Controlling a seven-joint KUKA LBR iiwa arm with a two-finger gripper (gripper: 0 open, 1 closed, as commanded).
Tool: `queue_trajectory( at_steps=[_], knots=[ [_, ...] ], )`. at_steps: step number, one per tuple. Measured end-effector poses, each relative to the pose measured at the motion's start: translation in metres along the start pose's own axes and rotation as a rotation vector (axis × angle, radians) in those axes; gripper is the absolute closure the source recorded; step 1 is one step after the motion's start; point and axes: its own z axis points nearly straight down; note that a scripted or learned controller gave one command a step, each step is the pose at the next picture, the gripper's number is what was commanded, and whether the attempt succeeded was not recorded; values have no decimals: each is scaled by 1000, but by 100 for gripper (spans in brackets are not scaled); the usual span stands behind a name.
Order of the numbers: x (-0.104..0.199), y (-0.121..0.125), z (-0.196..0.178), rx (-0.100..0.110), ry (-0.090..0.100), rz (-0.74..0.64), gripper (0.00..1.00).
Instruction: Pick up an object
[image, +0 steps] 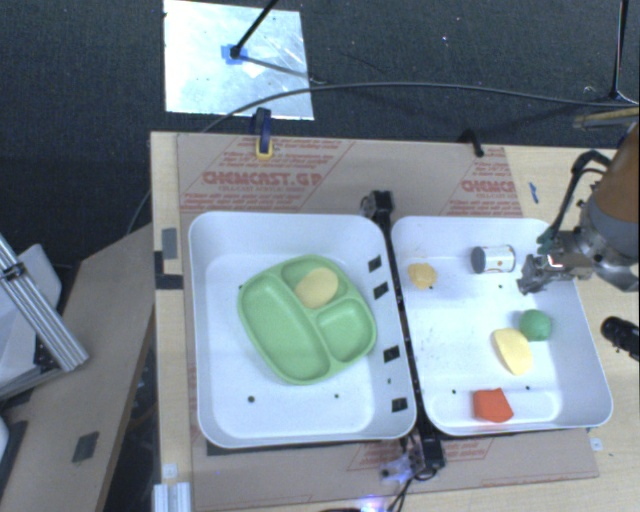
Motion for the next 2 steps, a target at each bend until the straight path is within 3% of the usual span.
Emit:
queue_trajectory(
  at_steps=[2],
  knots=[
    [106, 16, -19, 1, 3, -5, 100]
  ],
)
